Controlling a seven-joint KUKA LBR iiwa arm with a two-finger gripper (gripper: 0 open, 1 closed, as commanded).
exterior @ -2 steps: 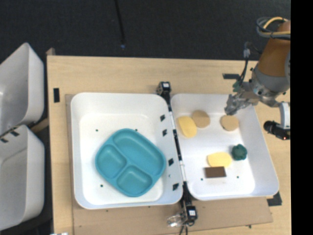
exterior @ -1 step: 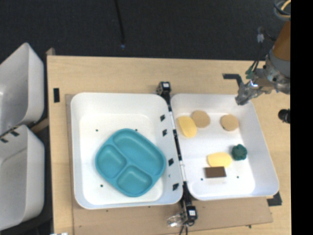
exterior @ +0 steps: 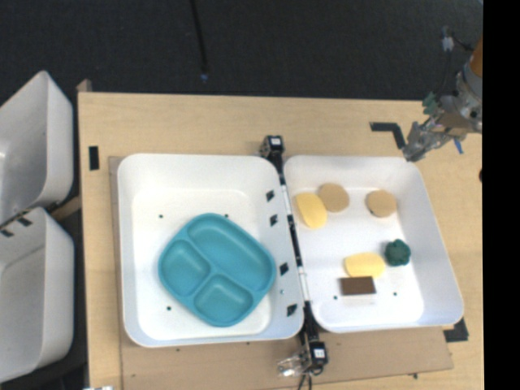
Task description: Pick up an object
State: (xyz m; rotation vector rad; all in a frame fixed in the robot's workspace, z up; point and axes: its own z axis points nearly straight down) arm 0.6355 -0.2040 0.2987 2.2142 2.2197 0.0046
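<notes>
The hand (exterior: 424, 140) hangs over the tabletop (exterior: 203, 124) just beyond the right bin's (exterior: 443, 250) far right corner; whether it is clenched or released I cannot tell. Inside that bin lie two round tan discs (exterior: 332, 197) (exterior: 381, 203), a smooth yellow oval (exterior: 311, 210), a yellow lump (exterior: 364, 265), a knobbly green ball (exterior: 397, 253) and a flat brown block (exterior: 357, 286), all well apart from the hand. The left bin (exterior: 138, 218) holds a teal divided plate (exterior: 215, 269).

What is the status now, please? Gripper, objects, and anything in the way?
Gripper above right bin's far rim, holding nothing visible. Six small objects in right bin, untouched; nearest is tan disc. Blue tray in left bin. Path clear.
</notes>
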